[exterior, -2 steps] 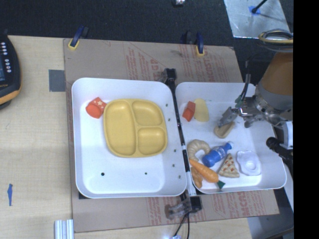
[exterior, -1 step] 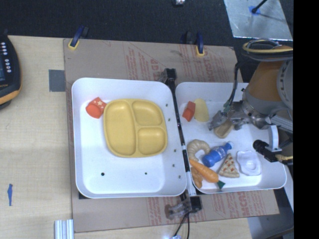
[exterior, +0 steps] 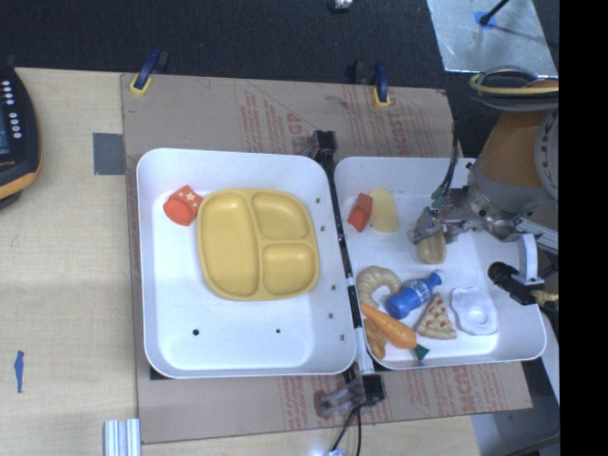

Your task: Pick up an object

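Observation:
My gripper (exterior: 433, 228) is low over the right bin (exterior: 532, 345), near its middle. Directly at its tip lies a small tan, potato-like piece (exterior: 432, 249), partly covered by the gripper. Left of it stand a pale yellow wedge (exterior: 384, 211) and a red block (exterior: 359, 212). Toward the front of the bin lie a croissant (exterior: 377, 280), a blue bottle (exterior: 412, 296), an orange carrot (exterior: 389, 328), a pizza slice (exterior: 437, 319) and a white cup-like piece (exterior: 474, 311).
The left bin (exterior: 237, 354) holds a yellow divided plate (exterior: 257, 243) and a red piece (exterior: 180, 206) at its back left. A divider wall (exterior: 338, 245) runs between the bins. The arm's grey and orange wrist (exterior: 513, 160) overhangs the right bin's back right.

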Controlling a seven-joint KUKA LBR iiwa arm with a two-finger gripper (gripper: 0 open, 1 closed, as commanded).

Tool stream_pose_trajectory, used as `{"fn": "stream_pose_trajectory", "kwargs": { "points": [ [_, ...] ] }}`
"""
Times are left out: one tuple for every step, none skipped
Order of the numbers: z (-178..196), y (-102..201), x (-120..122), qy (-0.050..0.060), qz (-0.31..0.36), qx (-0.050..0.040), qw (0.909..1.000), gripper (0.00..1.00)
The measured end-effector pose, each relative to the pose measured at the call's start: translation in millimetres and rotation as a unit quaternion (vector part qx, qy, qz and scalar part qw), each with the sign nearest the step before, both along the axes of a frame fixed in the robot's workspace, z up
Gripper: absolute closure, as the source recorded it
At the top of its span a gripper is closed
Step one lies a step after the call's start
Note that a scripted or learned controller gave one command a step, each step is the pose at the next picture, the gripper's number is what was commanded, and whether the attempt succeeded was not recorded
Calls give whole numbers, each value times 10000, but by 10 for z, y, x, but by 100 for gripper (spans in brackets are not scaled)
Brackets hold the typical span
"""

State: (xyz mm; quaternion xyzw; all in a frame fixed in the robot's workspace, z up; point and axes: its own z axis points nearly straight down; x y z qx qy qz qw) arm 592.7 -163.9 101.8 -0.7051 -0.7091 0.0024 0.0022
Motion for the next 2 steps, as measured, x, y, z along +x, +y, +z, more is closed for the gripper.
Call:
{"fn": "stream_pose_trajectory", "kwargs": {
  "points": [
    [988, 510, 556, -39, -1, -2, 10000, 100],
    [898, 974, 411, -3, -1, -4, 10000, 100]
  ]
}}
